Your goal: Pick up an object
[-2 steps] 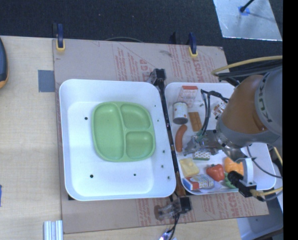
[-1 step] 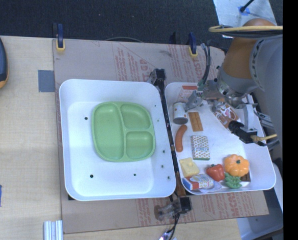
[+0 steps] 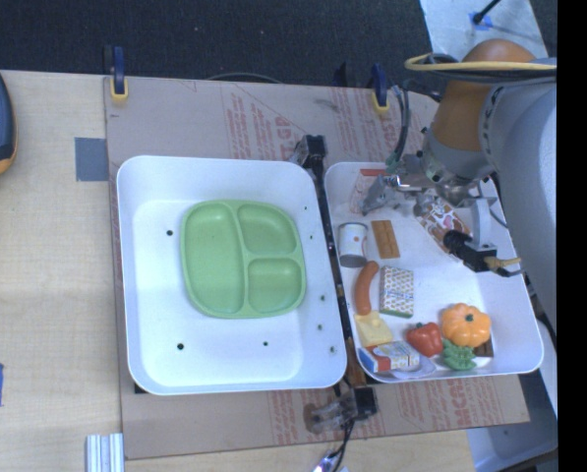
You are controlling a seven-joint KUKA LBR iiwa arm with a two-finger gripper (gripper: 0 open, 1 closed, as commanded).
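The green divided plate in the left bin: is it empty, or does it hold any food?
Empty. The green divided plate shows bare green in all three compartments; the toy foods lie in the right bin.

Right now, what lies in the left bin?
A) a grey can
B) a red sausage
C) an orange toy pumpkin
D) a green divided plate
D: the green divided plate lies alone in the left bin, while the small food items crowd the right bin.

Smooth green plastic tray (image 3: 242,259), glossy white bins (image 3: 150,293)
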